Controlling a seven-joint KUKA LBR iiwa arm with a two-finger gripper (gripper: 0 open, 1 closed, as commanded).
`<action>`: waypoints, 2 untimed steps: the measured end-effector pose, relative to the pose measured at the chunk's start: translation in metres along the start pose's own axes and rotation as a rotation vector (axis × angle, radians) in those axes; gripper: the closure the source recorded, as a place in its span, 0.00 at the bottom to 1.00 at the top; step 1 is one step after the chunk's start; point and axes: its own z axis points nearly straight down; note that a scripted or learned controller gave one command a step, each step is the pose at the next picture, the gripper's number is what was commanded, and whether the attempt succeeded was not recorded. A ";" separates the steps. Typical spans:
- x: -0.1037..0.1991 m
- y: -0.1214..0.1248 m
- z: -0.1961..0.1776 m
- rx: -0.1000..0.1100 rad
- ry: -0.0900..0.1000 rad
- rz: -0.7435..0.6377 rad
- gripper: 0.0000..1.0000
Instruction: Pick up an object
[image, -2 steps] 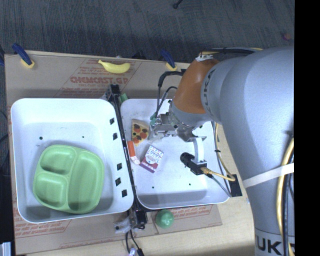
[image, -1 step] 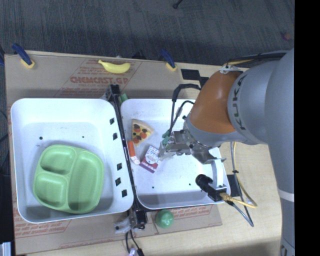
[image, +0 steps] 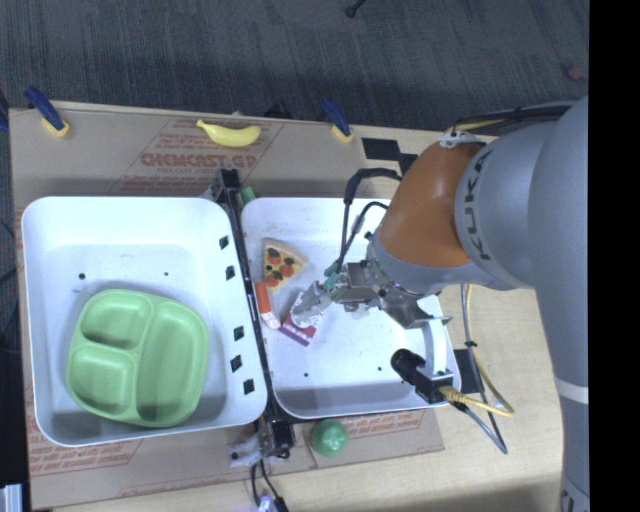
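Camera view, "KUKA" on arm, "CHEMCAST" cardboard

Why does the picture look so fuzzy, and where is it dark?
Camera view: soft all over, so the small things by the claw smear together; the two shallow white plastic bins are bright without harsh glare; the divided green plastic plate throws a faint shadow; the carpet at the top is dim.

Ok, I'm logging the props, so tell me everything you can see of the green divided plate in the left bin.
The light green divided plate looks like smooth moulded plastic, squarish with rounded corners. Raised ridges split it into three compartments, all bare. It lies face up, turned slightly askew, on the floor of the left white bin, towards its near left corner. Nothing else touches it.
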 end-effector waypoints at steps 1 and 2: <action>-0.029 0.061 0.089 0.003 -0.001 -0.001 0.00; -0.028 0.062 0.078 0.002 -0.001 -0.003 1.00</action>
